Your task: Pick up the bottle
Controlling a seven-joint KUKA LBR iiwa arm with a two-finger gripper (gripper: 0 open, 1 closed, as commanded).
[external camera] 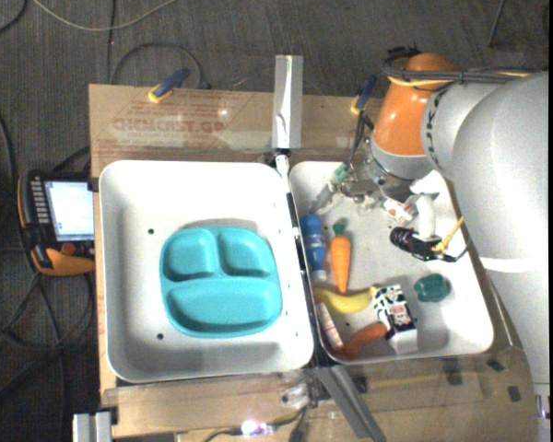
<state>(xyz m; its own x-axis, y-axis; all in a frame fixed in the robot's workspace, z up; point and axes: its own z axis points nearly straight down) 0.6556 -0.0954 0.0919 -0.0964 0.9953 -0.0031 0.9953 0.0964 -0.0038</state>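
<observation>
while the gripper (pixel 358 188) hangs over the right bin's (pixel 461 339) far end, jaw state unreadable | bottle (pixel 312 238) lies by the left wall beside the carrot (pixel 339 261) | we should descend along that wall, straddling 1 bottle only

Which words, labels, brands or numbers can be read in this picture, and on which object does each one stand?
No text can be read with certainty.
Cardboard sheet: large faded red printed lettering, seen upside down, too blurred to read.
Handheld control pad: lit screen with content too small to read.
Black-and-white carton in the right bin: printed pattern, no legible words.
Blue bottle: no readable label.
</observation>
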